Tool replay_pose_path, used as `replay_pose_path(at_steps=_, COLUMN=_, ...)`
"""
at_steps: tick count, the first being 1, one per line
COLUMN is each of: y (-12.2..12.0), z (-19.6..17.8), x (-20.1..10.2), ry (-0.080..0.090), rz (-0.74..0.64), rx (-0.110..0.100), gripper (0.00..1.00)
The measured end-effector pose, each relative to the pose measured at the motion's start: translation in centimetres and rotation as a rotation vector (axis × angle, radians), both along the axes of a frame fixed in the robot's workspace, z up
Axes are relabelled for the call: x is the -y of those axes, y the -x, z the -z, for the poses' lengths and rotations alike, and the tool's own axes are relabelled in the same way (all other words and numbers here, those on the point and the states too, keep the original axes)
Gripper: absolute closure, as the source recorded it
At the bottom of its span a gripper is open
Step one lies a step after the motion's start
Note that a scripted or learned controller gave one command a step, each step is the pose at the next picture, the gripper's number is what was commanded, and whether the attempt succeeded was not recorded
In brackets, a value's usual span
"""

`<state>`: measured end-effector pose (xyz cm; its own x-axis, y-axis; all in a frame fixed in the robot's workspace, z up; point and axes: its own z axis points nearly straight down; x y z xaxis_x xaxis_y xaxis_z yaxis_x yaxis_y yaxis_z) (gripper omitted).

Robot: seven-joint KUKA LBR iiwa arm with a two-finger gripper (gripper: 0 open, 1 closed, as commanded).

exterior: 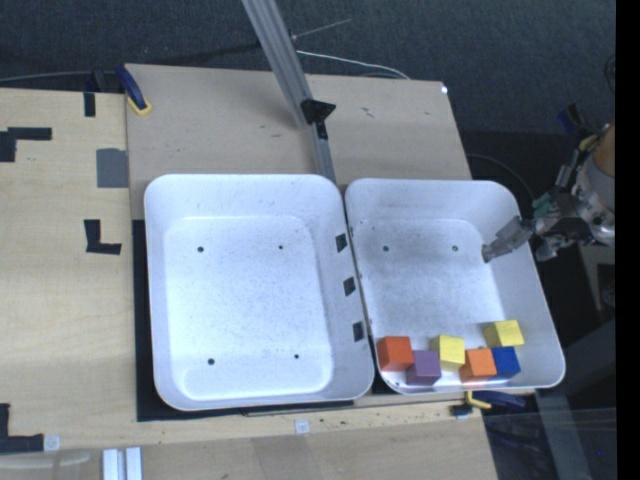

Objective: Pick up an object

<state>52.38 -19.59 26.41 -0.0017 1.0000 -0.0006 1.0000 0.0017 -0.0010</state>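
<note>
Gripper (510, 236) hovers at right bin's (440, 196) far-right rim, blocks (450, 353) along near wall.

Two bins side by side on the bench (400, 128): left bin (160, 268), right bin (500, 203), rims touching along the middle. Clips (349, 285) sit along that shared edge.

Blocks (450, 353) all in the right bin, clustered along its near edge: one near the left corner, a second just right of and before it, a third further right, three more bunched at the right corner, touching.

Pole (275, 38) slants from the far side down to the junction of the bins.

Gripper (515, 236) at the right bin's right rim, about mid-length, well behind the blocks.

Clamp (135, 90) at the bench's far left corner; another clamp (490, 400) before the right bin's near edge.
</note>
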Motion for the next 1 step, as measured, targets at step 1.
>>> replay_pose_path(at_steps=1, y=4.16, z=-5.75, x=-1.68, ry=0.001, rz=0.000, rx=0.005, gripper=0.00)
